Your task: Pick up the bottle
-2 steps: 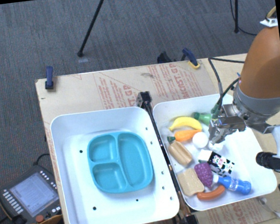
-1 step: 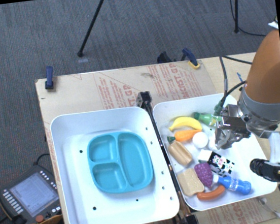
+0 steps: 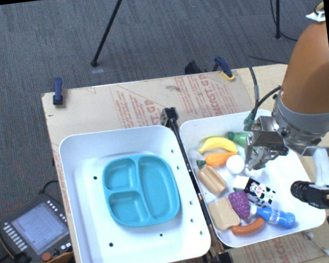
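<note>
A blue bottle (image 3: 278, 216) lies on its side near the front right corner of the right bin (image 3: 309, 169), beside a sausage and a cow-patterned carton (image 3: 258, 191). My gripper (image 3: 257, 162) hangs over the middle of the right bin, just right of a white egg (image 3: 235, 163) and well behind the bottle. Nothing shows in its grasp. A green object (image 3: 236, 137) lies partly hidden behind the gripper body.
The right bin also holds a banana (image 3: 217, 145), an orange piece (image 3: 218, 158), a bread roll (image 3: 212, 180), toast (image 3: 223, 213), purple grapes (image 3: 240, 204) and a sausage (image 3: 248, 227). A teal divided plate (image 3: 141, 189) sits in the left bin (image 3: 76, 187).
</note>
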{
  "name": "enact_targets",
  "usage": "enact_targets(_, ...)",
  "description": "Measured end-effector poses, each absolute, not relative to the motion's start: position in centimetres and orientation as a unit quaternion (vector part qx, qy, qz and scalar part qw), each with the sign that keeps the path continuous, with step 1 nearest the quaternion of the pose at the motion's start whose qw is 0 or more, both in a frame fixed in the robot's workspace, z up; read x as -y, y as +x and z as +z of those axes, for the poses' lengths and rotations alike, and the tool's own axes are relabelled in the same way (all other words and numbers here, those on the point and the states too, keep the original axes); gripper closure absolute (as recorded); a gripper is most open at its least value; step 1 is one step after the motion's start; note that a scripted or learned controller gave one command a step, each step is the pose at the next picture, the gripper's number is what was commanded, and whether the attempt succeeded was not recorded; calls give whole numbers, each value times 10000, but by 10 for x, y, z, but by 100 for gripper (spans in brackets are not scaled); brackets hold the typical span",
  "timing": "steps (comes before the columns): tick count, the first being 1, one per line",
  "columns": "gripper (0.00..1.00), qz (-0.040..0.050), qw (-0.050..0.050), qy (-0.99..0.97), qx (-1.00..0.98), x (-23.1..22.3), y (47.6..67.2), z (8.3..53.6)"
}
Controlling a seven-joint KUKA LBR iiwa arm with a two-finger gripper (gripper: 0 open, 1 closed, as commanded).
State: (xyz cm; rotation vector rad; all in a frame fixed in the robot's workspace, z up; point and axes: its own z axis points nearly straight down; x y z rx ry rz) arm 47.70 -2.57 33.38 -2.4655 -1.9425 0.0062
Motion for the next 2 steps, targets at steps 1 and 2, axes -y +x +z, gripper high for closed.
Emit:
enact_targets(1, 100, 29, 10, -8647, 5023, 25, 477, 347)
enact_targets(2, 100, 37, 21, -8207, 5714, -32, 476, 327)
